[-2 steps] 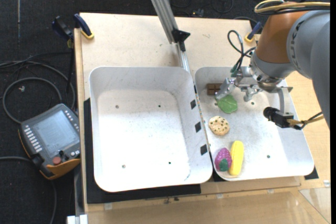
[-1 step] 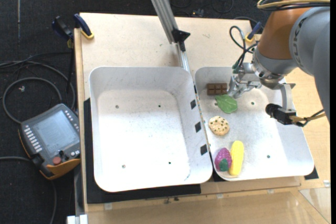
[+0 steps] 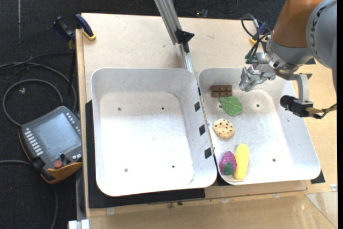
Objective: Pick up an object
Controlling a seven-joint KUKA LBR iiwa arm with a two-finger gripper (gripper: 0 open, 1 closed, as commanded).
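Observation:
The right bin holds several small toy foods. A brown chocolate bar lies near its back left, with a green leaf just in front of it. A round cookie sits lower down. At the front left lie a pink and green berry and a yellow corn cob, side by side. My gripper hangs over the back of the right bin, a little right of the chocolate bar. Nothing shows between its fingers.
The left bin stands beside the right one, split from it by a raised rim. A slanted metal bar crosses the bench at the back. A teach pendant lies off the bench at the left.

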